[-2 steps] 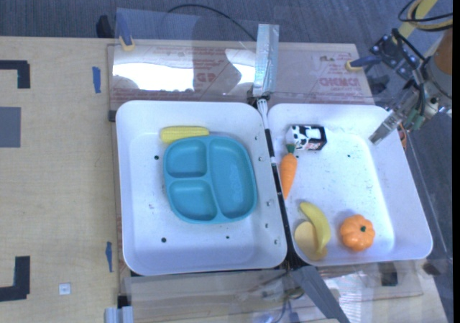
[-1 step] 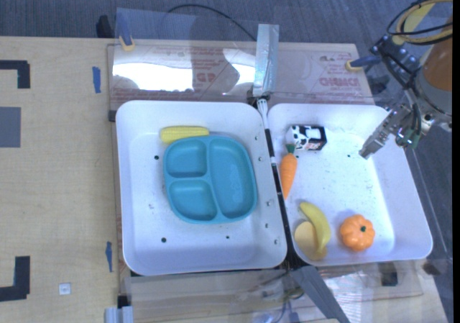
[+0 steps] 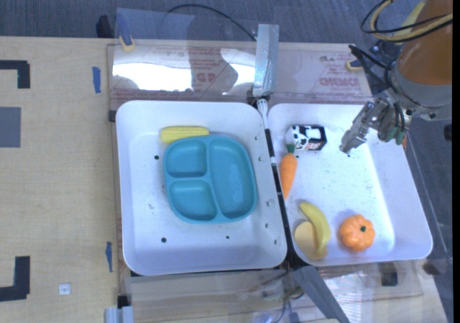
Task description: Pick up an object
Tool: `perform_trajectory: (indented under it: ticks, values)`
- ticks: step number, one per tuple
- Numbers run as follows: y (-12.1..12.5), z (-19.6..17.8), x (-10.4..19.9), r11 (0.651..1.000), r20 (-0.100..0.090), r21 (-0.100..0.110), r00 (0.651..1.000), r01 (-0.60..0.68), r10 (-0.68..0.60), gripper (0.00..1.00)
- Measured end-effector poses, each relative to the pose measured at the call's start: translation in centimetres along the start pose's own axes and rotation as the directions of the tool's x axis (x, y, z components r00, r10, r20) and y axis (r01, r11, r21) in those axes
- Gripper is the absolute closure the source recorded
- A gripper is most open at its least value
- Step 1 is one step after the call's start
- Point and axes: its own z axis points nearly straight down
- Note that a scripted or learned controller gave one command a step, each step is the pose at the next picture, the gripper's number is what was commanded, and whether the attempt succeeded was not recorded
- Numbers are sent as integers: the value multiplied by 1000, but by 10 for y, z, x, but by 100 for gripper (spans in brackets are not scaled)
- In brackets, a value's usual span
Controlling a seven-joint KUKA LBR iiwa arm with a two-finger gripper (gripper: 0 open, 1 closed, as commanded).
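**Claw poised over the right bin, nothing yet in it**

The arm reached in from the right with its claw hanging above the upper part of the right bin, tilted down and to the left. Its two fingers looked slightly parted, though at this distance the gap was hard to judge, and nothing sat between them. The task had not been done.

Taking the carrot as the landmark: it lay lengthwise against the right bin's left wall, probably having rolled there. Just above its leafy end stood the black-and-white cow toy, the nearest thing to the claw and, by my reading, the likeliest target. Below the carrot lay the banana, resting on a pale yellow round piece. To the banana's right, well below the claw, sat the small orange pumpkin.

Left of the carrot, across the divide, the left bin held a blue sectioned plate, with a corn cob along its upper edge. Both were out of the claw's present line.
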Motion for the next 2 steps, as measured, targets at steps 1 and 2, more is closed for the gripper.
perform_trajectory:
  ticks: [1,2]
  values:
    - [-17,-12,-15,989,5,0,989,145,-145,100]
    - [72,4,8,967,2,-3,967,255,-255,100]
